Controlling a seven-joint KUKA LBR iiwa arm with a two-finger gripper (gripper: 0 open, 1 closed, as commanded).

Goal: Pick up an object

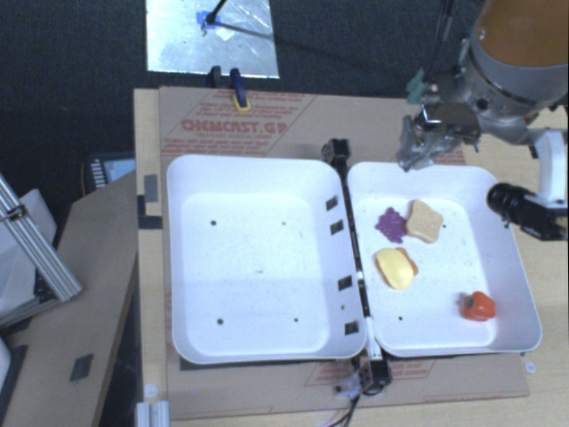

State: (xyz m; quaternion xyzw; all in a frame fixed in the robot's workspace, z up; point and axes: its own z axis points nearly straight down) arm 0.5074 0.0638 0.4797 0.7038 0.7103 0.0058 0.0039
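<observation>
The right bin point(511, 265) holds a purple flat piece point(389, 225), a tan bread-like slice point(425, 221) touching it, a yellow rounded item point(396, 268) just below them, and a small red-orange item point(478, 306) near the bin's front right corner. My gripper point(416, 155) hangs over the far rim of the right bin, above and behind the purple piece. Nothing shows between its fingertips.
The left bin point(258, 256) lies beside the right one, with a black clip strip point(348, 238) along their shared edge. Both rest on brown cardboard point(236, 118). A silver sheet point(212, 25) lies beyond the bench at the back.
</observation>
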